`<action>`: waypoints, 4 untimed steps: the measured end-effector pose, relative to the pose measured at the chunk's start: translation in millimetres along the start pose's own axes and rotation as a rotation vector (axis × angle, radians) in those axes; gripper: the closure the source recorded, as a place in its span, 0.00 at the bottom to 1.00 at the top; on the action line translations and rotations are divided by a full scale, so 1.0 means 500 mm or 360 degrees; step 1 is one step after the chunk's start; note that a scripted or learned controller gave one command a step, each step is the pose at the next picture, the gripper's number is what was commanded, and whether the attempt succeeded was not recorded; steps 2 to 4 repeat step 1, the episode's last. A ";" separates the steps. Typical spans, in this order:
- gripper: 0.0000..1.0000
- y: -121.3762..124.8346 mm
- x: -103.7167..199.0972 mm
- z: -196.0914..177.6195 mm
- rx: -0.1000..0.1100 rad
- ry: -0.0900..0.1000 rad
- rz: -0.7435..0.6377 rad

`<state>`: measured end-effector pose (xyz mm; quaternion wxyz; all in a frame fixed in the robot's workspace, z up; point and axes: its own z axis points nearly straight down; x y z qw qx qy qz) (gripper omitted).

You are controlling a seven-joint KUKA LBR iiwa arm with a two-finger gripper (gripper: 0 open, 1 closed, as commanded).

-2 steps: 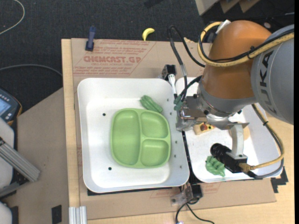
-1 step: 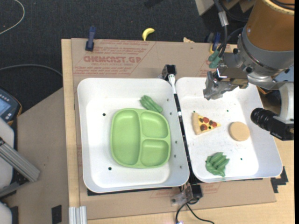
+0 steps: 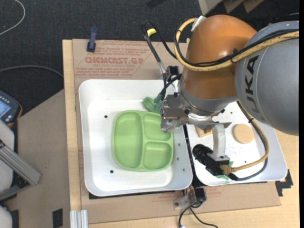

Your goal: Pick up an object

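Observation:
A light green divided plate lies in the left bin. Just past the plate's far right corner sits a small darker green thing, partly hidden by the arm. My gripper hangs low over the plate's right rim, close to the wall between the two bins. The big orange and grey wrist covers it from above. I see nothing held in it.
In the right bin a tan round disc lies near the middle, with a small orange and white piece to its left. A bit of green shows at that bin's near edge. Printed cardboard lies behind the bins.

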<state>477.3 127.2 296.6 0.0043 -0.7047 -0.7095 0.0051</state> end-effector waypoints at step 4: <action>1.00 0.003 0.139 -0.222 -0.0040 0.0013 -0.0004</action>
